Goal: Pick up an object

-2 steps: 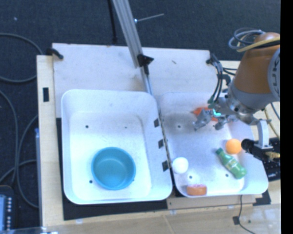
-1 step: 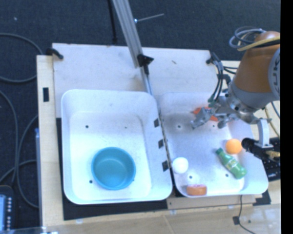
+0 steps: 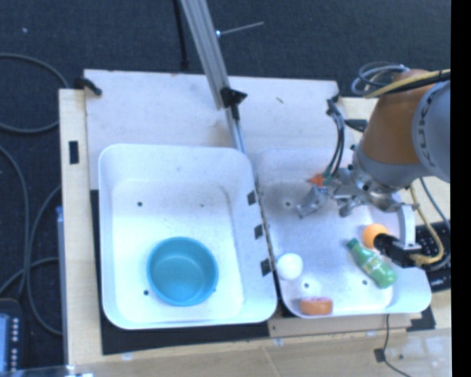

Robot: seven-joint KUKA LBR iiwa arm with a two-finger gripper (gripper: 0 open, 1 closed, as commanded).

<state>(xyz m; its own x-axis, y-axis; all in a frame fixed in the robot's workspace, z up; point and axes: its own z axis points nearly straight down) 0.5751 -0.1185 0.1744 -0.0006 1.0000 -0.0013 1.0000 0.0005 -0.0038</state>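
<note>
Dark carpet lies all around a pale wooden bench, and black cables curl over the carpet on the left. Two shallow white bins sit side by side on the bench. The left white bin holds a round blue plastic bowl near its front. The right white bin holds a small white ball close to its left wall, a flat orange piece at its front edge, a green plastic bottle lying on its side, and a small round orange ball just behind the bottle. The grey arm with the orange band reaches in from the right. Its two-finger gripper hangs low over the back part of the right bin, well apart from the bottle and both balls. Its fingers look spread a little, with nothing between them. A slanted silver metal pole stands behind the bins.
</note>
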